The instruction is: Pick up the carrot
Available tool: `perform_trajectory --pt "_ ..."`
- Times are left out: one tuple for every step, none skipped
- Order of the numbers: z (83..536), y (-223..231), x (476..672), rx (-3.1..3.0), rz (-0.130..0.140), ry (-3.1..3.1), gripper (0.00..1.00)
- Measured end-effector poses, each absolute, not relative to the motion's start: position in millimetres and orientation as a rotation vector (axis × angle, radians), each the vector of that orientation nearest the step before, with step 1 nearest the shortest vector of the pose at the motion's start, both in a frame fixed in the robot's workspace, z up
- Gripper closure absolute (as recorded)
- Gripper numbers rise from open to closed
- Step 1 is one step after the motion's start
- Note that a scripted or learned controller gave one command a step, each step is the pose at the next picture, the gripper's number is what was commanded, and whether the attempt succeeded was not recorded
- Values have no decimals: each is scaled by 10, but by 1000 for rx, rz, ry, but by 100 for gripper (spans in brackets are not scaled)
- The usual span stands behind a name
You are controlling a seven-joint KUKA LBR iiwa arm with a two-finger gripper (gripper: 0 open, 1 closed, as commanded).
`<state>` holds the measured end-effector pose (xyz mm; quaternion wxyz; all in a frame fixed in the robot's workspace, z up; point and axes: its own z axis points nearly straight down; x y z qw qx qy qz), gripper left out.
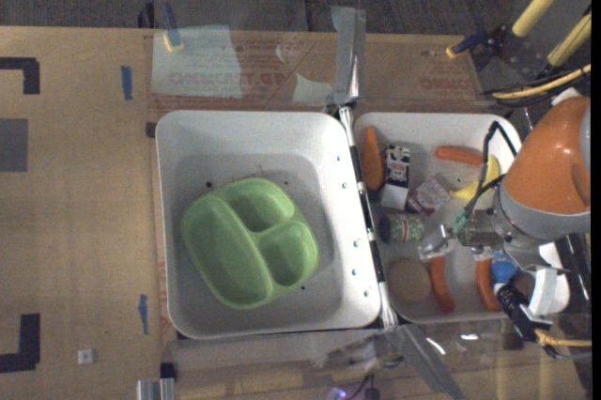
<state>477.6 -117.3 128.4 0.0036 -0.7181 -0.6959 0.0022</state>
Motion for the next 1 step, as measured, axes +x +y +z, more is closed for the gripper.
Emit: perform_trajectory --pt "853 -1847 4817 -2318 -7 -2121 0"
